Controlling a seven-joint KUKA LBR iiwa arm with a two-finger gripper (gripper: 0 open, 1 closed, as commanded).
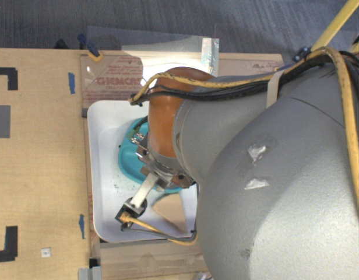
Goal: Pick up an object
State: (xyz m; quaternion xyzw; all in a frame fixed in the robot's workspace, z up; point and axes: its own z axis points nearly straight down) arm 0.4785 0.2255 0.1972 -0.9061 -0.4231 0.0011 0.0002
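— While the arm hung over the bench like that, had it picked anything up?

— Not that I could see. Nothing showed lifted clear of the white bin [101, 156]. Nearest its front wall lay a tan wedge [171, 212], flat on the floor. Just behind the wedge sat a teal dish [128, 159], partly under the wrist. Both looked to be resting in the bin, so I'd judge the lift was all left to do.

— And the gripper?

— The gripper [149, 161] was low over the dish's right side, either just above it or touching it. Whether it was parted, closed or clamped on the dish I couldn't tell, because the wrist covered it from above.

— How was the arm set?

— The big grey link [273, 174] was nearest the camera, reaching across from the right and covering that whole side. Beyond it the orange band [165, 118] bent down and to the left, so the wrist pointed steeply into the bin. Black cables [226, 89] ran along the top of the arm. Farther back, a clear plastic sheet [115, 77] lay past the bin's far wall, beside the brown board [39, 127].
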